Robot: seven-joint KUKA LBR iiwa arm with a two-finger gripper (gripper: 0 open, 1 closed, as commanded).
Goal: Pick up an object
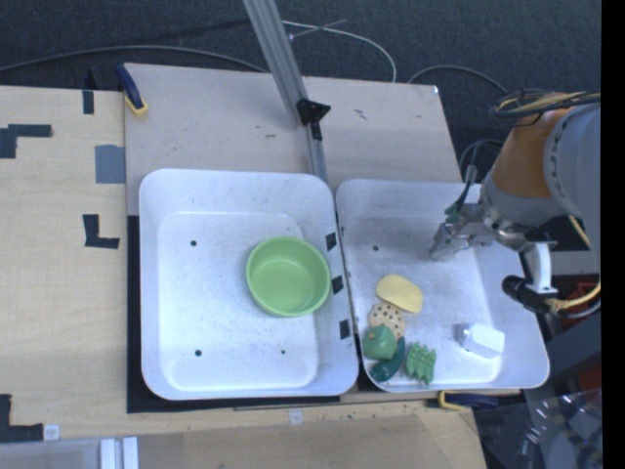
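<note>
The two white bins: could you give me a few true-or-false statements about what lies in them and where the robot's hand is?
1. The green bowl sits in the left bin. True.
2. The hand is over the left bin. False: it is over the right bin.
3. The yellow piece lies in the right bin. True.
4. The small white block is between the hand's fingers. False: it lies on the bin floor, apart from the hand.
5. The green bowl is full of toys. False: nothing lies in it.
</note>
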